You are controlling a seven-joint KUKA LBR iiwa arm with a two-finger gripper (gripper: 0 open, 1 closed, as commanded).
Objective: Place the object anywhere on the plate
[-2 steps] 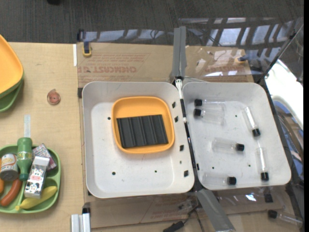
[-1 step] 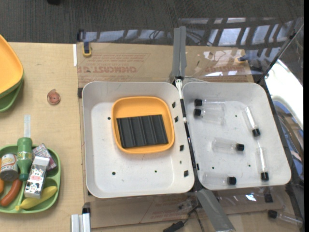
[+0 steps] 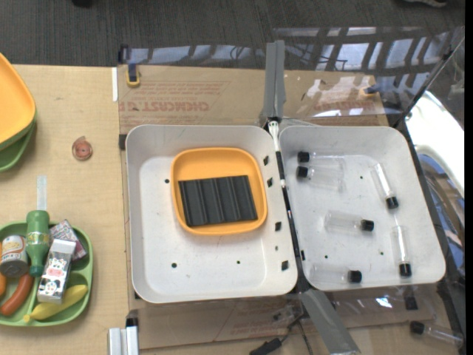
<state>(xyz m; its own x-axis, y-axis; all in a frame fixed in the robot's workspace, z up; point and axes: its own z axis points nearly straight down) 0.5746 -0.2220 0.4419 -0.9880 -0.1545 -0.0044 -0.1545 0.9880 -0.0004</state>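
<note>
Here's the orange plate (image 3: 219, 160), sitting in the left bin (image 3: 148, 257), a little toward the far side, and there's a dark ridged slab (image 3: 219, 200) lying flat on it, well inside the rim, long side running left to right. If that slab is the object, this one looks done. Over in the right bin (image 3: 425, 220), clear vials with black caps are scattered apart: a pair (image 3: 316, 166) at the far left corner, one (image 3: 384, 186) angled toward the right wall, one (image 3: 347, 223) lying crosswise mid-bin, one (image 3: 400, 250) along the right side. Whether the hand is spread or pressed together, I cannot tell. The arm reaches in from the right, so the vials are on its side, and the plate is farther left, across the two bin walls in the middle.
</note>
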